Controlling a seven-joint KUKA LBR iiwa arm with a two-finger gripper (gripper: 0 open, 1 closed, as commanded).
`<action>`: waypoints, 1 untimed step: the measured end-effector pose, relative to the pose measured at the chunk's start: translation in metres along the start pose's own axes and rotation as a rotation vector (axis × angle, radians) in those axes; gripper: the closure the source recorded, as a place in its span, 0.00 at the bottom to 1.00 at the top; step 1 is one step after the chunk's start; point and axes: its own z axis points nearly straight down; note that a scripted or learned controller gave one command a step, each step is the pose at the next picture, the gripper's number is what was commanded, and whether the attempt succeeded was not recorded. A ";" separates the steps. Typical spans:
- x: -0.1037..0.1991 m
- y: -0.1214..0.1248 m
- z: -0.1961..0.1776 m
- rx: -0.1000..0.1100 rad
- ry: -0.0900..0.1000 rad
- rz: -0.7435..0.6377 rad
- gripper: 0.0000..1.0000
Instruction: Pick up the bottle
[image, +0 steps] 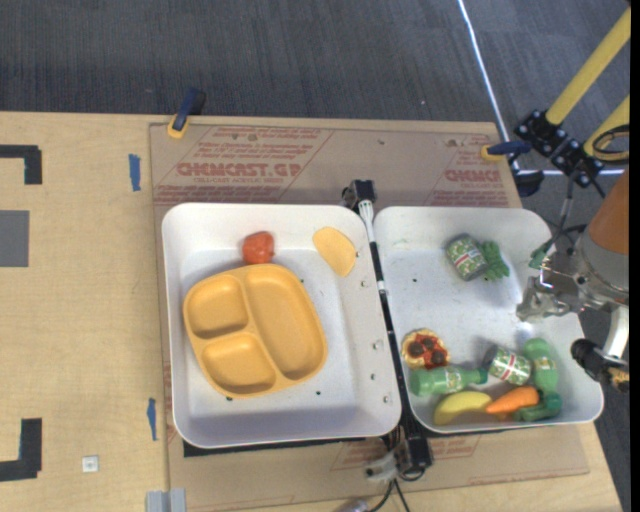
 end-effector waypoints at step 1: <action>0.000 0.000 0.000 0.000 0.000 0.000 0.00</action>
